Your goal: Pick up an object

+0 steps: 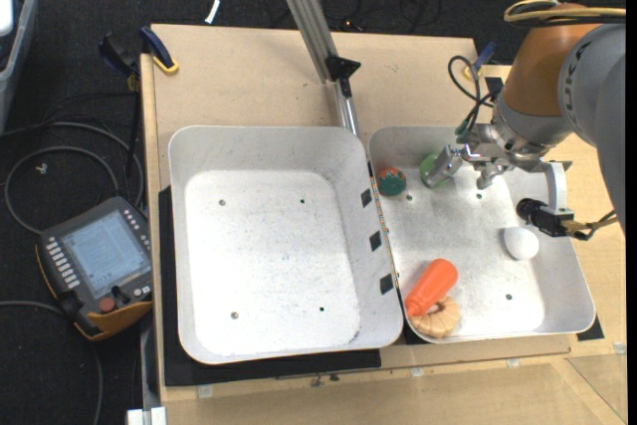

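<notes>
Hand [463,166] open, beside green object [435,168]

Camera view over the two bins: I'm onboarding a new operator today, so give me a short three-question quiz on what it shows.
1. True or false: the orange carrot-shaped toy lies in the left bin.
2. Which object lies nearest the gripper? A) the white egg-shaped object B) the green object C) the tan round object
3. Fill in: the small ball near the right bin's left edge is green and ____.

Key: 1 false, it lies in the right bin. 2 B. 3 red.
</notes>
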`<action>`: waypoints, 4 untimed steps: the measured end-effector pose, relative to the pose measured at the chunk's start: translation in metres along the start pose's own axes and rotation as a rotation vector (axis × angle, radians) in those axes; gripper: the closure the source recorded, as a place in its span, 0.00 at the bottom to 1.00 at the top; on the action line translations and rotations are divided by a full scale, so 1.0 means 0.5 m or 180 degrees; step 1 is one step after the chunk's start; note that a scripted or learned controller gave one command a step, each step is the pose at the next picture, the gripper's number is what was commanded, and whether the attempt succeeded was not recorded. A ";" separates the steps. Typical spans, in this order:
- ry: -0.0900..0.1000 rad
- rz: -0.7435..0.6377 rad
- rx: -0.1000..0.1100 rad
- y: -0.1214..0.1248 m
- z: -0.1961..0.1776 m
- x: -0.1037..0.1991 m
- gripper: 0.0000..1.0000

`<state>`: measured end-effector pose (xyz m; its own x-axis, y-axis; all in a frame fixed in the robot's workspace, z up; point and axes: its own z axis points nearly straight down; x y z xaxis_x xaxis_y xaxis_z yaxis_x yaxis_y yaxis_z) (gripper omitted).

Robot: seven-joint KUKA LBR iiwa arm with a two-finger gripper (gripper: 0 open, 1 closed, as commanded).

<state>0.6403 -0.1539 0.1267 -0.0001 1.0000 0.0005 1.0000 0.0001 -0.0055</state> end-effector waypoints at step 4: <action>-0.0007 -0.0005 -0.0036 0.011 -0.154 -0.011 1.00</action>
<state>0.6463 -0.1592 0.2039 -0.0016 1.0000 -0.0017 1.0000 0.0016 0.0058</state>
